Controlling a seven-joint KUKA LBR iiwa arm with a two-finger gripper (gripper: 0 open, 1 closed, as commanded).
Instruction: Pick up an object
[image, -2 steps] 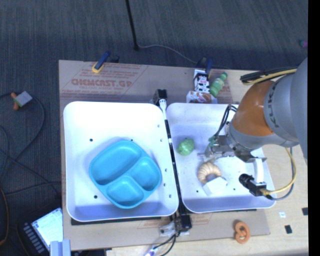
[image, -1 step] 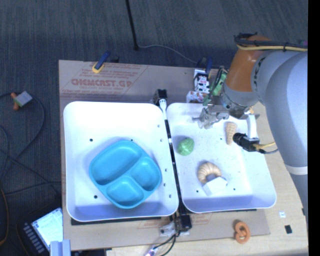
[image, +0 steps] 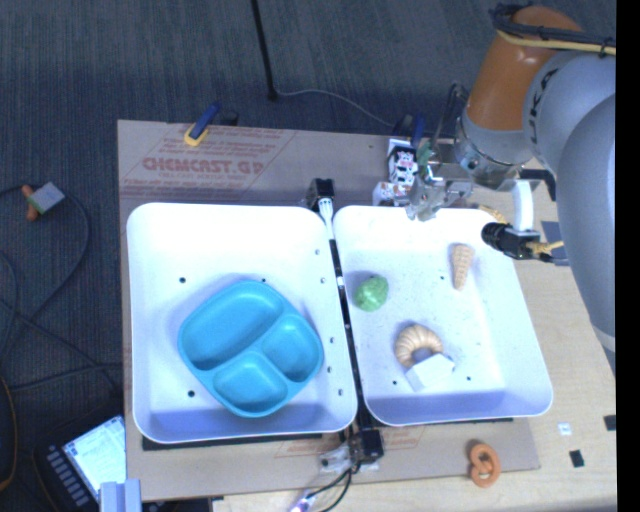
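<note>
We see the gripper (image: 428, 200) poised over the far rim of the right bin (image: 520, 330), and we cannot tell the state of its jaws. The candidate objects lie apart on that bin's floor: a green ball (image: 371, 292), a cone (image: 461, 264) and a croissant (image: 417, 342). We judge this spacing leaves room for a grasp.

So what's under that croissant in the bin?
A white block sticks out from under the croissant, on the right bin's floor. The part beneath the croissant is covered, so how far it reaches can't be seen.
</note>
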